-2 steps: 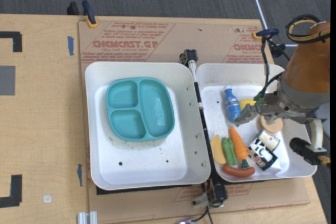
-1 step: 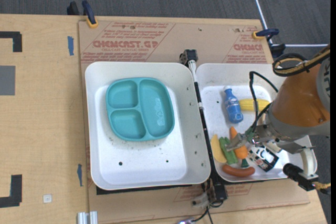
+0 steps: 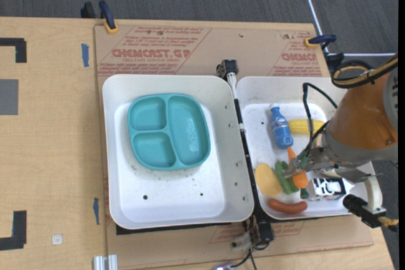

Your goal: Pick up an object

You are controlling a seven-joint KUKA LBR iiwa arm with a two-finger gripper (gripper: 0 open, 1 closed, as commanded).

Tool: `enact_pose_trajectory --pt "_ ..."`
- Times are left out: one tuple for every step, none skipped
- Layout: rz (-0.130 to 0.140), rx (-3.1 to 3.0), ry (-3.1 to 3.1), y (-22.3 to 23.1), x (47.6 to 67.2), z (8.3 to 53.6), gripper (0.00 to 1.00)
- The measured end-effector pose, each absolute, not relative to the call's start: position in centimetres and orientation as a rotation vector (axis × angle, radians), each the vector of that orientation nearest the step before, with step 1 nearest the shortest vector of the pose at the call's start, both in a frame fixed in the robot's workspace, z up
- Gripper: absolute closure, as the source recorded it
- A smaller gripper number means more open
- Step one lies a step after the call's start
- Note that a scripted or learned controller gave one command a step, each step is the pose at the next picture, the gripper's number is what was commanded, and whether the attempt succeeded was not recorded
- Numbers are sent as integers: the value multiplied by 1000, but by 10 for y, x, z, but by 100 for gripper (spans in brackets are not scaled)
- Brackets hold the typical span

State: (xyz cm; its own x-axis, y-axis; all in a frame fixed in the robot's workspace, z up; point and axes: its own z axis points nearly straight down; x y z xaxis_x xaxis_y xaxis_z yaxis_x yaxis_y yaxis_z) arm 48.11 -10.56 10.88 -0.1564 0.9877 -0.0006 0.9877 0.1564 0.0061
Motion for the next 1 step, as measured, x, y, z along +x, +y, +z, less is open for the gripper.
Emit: enact_pose_trajectory --pt "1 2241 2201 -56 493 184 100"
